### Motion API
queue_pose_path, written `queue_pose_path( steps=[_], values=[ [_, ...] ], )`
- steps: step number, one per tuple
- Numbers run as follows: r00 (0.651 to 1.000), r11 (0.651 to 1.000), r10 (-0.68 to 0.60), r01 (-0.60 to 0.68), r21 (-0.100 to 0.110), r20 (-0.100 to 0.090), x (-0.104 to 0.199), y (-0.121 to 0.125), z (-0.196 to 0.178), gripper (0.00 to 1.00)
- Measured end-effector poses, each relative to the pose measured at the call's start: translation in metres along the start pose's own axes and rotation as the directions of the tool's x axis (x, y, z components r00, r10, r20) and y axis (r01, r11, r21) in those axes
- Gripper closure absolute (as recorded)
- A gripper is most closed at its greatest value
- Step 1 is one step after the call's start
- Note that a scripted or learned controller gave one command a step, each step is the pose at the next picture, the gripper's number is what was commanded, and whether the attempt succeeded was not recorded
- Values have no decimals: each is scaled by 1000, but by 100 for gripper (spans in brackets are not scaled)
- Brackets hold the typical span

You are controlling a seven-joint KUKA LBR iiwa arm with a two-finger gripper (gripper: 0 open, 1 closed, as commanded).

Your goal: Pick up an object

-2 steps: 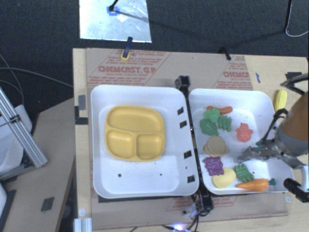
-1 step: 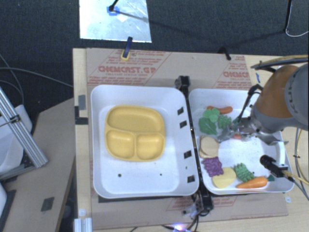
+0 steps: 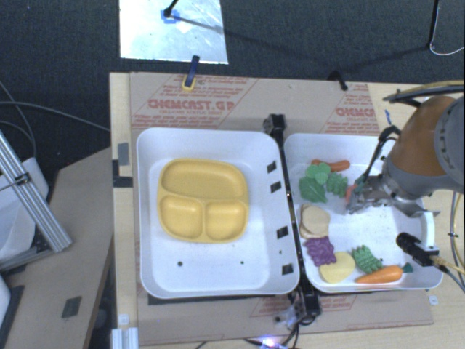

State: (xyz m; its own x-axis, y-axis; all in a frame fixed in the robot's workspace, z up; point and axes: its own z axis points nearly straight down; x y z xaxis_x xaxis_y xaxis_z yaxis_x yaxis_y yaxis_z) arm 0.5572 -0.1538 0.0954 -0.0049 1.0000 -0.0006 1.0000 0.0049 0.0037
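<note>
**Camera view: gripper low in a crowded bin**

Camera view shows the gripper (image 3: 356,201) down in the right bin (image 3: 363,145), close beside a green broccoli (image 3: 314,188) and another green piece (image 3: 336,184), with a small reddish item (image 3: 350,192) just at its tip. Whether the claw is apart, together or clamped on anything cannot be told; the wrist hides it. Nothing can be seen held.

The task's candidates all lie in this bin: a carrot (image 3: 338,166) near the far wall, a bread slice (image 3: 314,222), a purple piece (image 3: 320,251), a yellow piece (image 3: 338,268), a green piece (image 3: 364,258) and a second carrot (image 3: 380,274) by the near wall.

Risks, as judged from here: the toys sit tightly together, so closing could catch two at once, or push one sideways and miss it. The smooth, rounded plastic shapes may squirt out of a pinch. A grip on the edge of the broccoli could slip during lifting. The small reddish item is partly hidden, so the aim at it is uncertain.

The left bin (image 3: 211,142) holds a yellow tray (image 3: 203,199), well apart from the work. Both bins rest on brown cardboard (image 3: 240,100) over a bench. Beyond lies dark carpet (image 3: 58,35) with a shiny sheet (image 3: 173,20); cables and a metal frame (image 3: 29,195) stand at the left.
</note>
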Motion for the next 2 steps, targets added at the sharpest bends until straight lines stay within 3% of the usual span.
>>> queue_pose_path(
  steps=[1,2],
  values=[
    [1000,1000,6,-6,-8,6,-57,24,-80,100],
    [1000,1000,7,-7,8,-2,-53,-39,15,100]
  ],
)
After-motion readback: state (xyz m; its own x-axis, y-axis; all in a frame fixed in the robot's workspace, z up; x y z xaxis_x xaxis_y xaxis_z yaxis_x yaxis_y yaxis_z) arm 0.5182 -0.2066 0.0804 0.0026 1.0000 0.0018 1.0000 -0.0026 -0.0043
